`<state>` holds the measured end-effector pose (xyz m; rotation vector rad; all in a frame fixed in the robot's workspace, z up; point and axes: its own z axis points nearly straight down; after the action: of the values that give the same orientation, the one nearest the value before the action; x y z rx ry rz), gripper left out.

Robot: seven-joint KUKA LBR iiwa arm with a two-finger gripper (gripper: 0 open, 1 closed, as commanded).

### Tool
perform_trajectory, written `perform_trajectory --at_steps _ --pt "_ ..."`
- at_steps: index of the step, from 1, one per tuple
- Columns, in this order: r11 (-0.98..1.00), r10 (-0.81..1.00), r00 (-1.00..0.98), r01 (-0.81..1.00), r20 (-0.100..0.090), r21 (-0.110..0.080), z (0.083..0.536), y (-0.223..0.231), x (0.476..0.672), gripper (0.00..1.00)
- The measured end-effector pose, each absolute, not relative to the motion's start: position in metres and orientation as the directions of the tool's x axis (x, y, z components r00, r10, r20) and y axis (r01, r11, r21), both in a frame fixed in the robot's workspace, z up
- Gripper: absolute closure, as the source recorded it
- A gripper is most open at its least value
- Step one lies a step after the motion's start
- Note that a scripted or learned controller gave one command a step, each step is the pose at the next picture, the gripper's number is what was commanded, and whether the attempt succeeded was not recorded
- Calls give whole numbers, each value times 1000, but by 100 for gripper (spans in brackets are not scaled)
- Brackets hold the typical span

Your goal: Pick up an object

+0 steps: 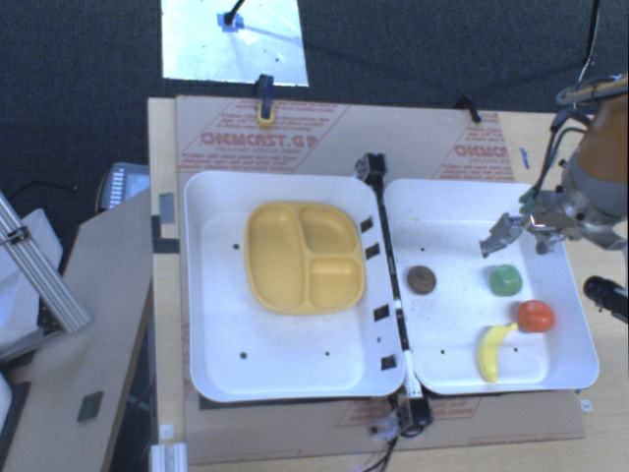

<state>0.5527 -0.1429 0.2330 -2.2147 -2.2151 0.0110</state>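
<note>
Camera view: gripper (524, 232) spread open above green ball (506, 280) — tomato (536, 316), banana (493, 350), brown disc (422, 279) nearby.

The only readable lettering stands on the brown board (324, 131) that lies under the two white bins. Red block letters spell "CHEMCAST" at its upper left, just above the left bin (211, 264), followed by a shorter group that looks like "GP" — the last characters are too blurred to be sure. The same red word shows again at the board's upper right, above the right bin (565, 293), set at a slight slant and partly cut off by the bin's rim. Fainter red lines run around both words — their small print cannot be read.
</note>
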Motion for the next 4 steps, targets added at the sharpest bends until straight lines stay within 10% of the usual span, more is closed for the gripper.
perform_trajectory --at_steps 4 --pt "1 1000 -1 1000 0 0 86 -145 555 0"
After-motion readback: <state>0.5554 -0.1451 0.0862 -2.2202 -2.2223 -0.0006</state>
